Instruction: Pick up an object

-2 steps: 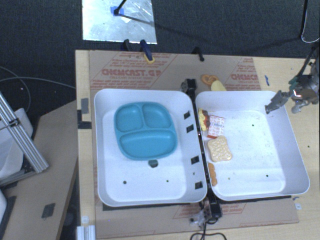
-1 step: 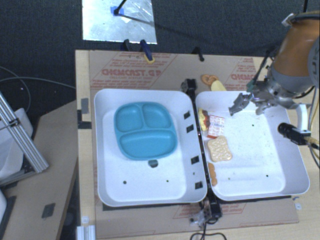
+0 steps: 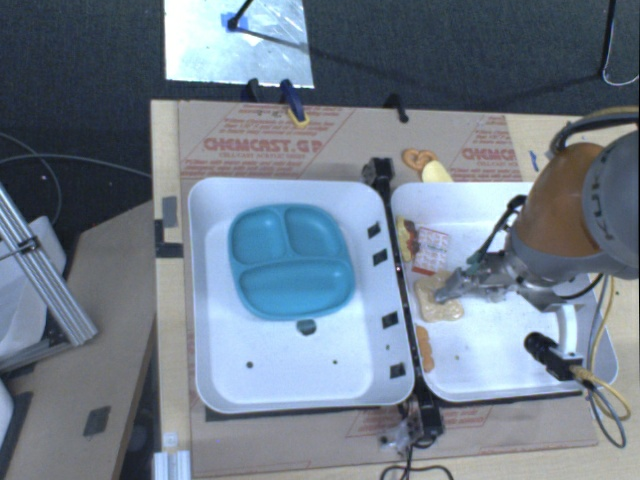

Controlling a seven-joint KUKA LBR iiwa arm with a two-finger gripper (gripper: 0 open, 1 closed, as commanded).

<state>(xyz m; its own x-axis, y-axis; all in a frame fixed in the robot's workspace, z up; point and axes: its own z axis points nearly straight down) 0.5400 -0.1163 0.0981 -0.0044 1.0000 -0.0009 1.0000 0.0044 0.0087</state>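
In the right bin [image 3: 500, 368], my gripper [image 3: 452, 286] hangs low at the left side, right over a flat beige piece [image 3: 443, 308] that lies on the bin floor. Whether it touches that piece I cannot tell. Just behind the gripper lies a small red-and-white packet [image 3: 431, 249], with a yellow item [image 3: 405, 236] beside it against the bin's left wall. A thin orange stick [image 3: 425, 349] lies near the front left of this bin.
The left bin [image 3: 215, 368] holds a blue divided plate [image 3: 291, 261] with a small dark object [image 3: 307, 327] at its front edge. Behind the right bin, a pretzel-like piece [image 3: 414, 157] and a yellow item [image 3: 437, 173] rest on the cardboard.
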